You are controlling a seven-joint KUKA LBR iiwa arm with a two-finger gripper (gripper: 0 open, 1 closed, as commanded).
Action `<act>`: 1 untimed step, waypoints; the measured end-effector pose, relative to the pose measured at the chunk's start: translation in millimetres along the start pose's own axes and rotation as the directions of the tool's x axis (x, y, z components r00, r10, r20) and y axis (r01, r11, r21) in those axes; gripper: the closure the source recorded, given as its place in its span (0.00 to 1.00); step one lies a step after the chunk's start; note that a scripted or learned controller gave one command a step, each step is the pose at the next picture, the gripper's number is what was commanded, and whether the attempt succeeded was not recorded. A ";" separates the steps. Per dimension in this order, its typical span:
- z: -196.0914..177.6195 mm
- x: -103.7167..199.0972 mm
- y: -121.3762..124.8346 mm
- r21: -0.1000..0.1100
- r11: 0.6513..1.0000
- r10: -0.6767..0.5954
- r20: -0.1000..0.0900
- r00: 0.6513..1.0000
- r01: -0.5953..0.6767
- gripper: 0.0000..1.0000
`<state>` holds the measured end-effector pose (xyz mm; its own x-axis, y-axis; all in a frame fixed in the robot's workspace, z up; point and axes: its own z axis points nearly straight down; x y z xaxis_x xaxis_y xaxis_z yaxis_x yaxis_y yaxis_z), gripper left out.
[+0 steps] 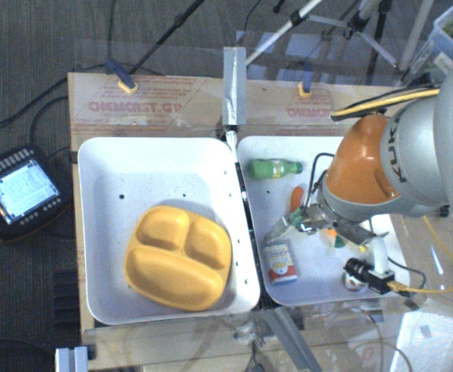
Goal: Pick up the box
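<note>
Box (279,260) lies flat in the right bin (319,289), just below the gripper (307,222) (finger state cannot be told).

Bench and bins
A brown bench (172,107) bears two white bins (side by side, touching): left bin (110,177), right bin (319,281).

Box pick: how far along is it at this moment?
Nothing looks done: the box lies flat on the right bin floor near the divider. In hand: the gripper hangs just above and right of it. Left: descending, grasping, lifting.
</note>
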<state>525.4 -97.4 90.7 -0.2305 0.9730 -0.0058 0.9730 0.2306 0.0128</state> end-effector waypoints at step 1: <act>-0.8 0.1 -36.8 -0.005 0.999 0.046 0.002 0.999 -0.046 0.00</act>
<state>489.6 -105.7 91.1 -0.1857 0.9826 -0.0071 0.9824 0.1858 0.0185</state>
